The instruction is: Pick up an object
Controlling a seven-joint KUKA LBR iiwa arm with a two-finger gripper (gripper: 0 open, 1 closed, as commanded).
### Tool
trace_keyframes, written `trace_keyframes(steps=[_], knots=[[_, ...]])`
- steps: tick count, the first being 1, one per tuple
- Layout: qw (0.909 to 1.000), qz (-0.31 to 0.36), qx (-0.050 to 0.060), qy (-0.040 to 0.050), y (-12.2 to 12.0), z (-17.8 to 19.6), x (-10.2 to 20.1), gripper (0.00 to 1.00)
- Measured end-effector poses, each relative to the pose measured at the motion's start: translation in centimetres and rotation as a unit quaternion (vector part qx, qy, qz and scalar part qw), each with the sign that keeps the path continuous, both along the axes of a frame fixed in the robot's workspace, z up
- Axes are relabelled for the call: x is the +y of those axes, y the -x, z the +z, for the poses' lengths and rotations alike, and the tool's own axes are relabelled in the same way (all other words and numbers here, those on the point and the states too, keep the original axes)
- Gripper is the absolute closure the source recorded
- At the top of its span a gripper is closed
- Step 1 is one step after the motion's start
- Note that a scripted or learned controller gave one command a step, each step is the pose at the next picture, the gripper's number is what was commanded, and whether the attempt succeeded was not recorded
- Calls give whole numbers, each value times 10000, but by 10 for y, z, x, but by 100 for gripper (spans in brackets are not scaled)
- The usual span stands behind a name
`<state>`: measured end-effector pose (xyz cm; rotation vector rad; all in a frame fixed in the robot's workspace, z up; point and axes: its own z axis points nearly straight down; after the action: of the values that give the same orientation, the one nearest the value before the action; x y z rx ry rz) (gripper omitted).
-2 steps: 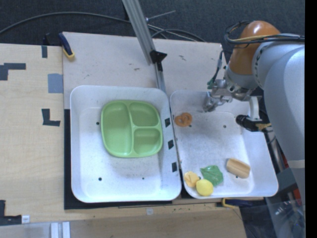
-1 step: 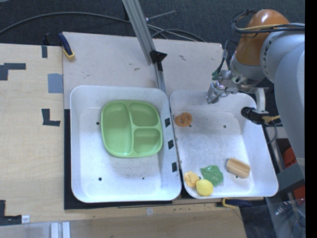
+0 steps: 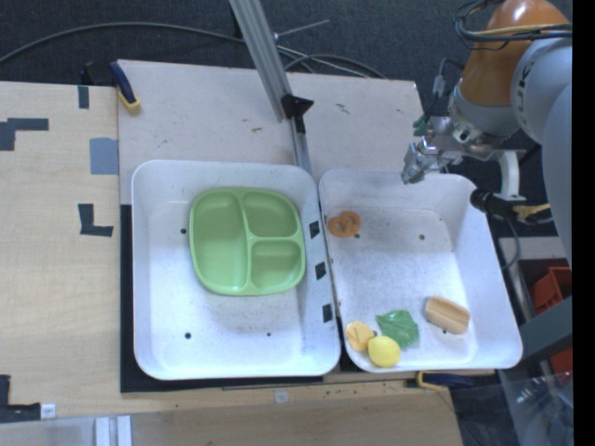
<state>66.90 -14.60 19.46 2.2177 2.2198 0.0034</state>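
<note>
From my feed I see the desk (image 3: 214, 110), pale wood with grey tape patches (image 3: 104, 154) at its left. A blue-and-yellow clamp (image 3: 125, 86) grips its far left corner. A slanted metal pole (image 3: 264, 49) crosses the top of the view, ending near a black bracket (image 3: 296, 106). Black cables (image 3: 139, 35) loop over the dark floor behind.

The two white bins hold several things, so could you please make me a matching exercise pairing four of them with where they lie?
Things:
1. green plate
2. cookie
3. bread roll
4. lemon

Places:
A. right bin, near its front edge
B. left bin
C. right bin, far left corner
D. right bin, toward its right side

Pairs: 1-B, 2-C, 3-D, 4-A
</note>
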Motion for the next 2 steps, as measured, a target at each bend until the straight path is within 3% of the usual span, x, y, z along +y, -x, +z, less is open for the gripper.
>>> trace_keyframes(steps=[1,2], knots=[[10000,1,12,-5,-1,20,0,100],[10000,23,37,-13,11,11,52,100]])
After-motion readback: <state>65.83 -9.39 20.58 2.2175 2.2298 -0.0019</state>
